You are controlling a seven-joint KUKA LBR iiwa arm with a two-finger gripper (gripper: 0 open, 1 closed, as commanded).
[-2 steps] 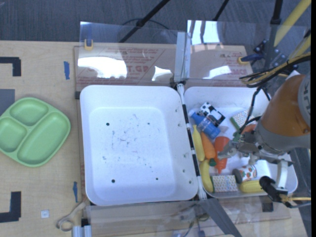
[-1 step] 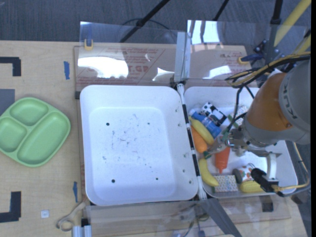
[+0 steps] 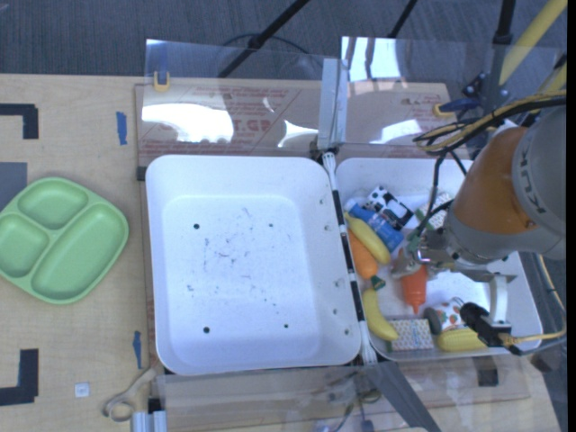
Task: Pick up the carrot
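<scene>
The carrot (image 3: 364,256) looks like the orange tapered piece with a small green end, lying in the right bin (image 3: 526,309) against its left wall, beside a yellow banana (image 3: 368,237). My gripper (image 3: 416,261) is low in that bin, a little to the right of this piece. Directly under the gripper sits a red-orange tapered object (image 3: 414,290), pointing toward the near edge; I cannot tell if it is touched or held. The grey wrist and orange band hide the bin's right side.
The right bin also holds a blue packet (image 3: 382,228), a black-and-white toy (image 3: 389,207), a second banana (image 3: 378,316), a speckled sponge (image 3: 413,333) and a yellow piece (image 3: 461,339). The left bin (image 3: 171,196) lies alongside. A green divided plate (image 3: 56,238) rests far left.
</scene>
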